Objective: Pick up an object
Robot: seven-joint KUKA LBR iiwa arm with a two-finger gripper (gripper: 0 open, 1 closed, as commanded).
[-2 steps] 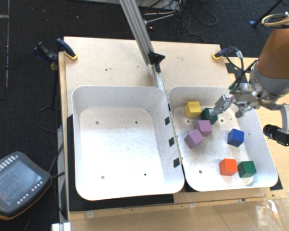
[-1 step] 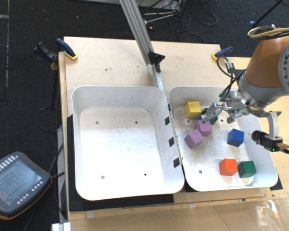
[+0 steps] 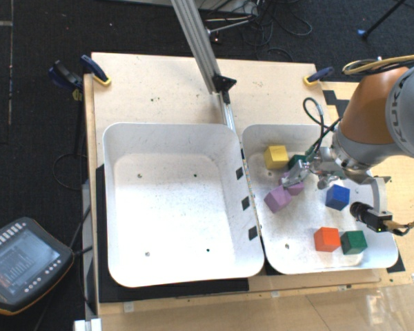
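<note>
- I see the arm (image 3: 376,119) reaching in from the right over the right bin (image 3: 379,261).
- The gripper (image 3: 294,178) sits low in that bin, near its middle, pointing toward the divider between the two bins.
- A small purple object shows right at the fingertips. I cannot tell whether it is clamped between them or merely lying against them, nor how wide the gripper stands.
- A purple cube (image 3: 277,198) lies just below and left of the gripper tip, close to it, tilted on the bin floor.
- A yellow cube (image 3: 277,156) lies just above the gripper, toward the bin's far wall.
- A blue cube (image 3: 337,197) lies to the right of the gripper, beneath the wrist.
- An orange cube (image 3: 326,239) and a green cube (image 3: 354,242) lie side by side near the bin's front edge, touching or nearly so.
- The left bin (image 3: 117,185) sits beside the right one, rims meeting.
- A teach pendant (image 3: 24,264) lies on the floor at lower left.
</note>
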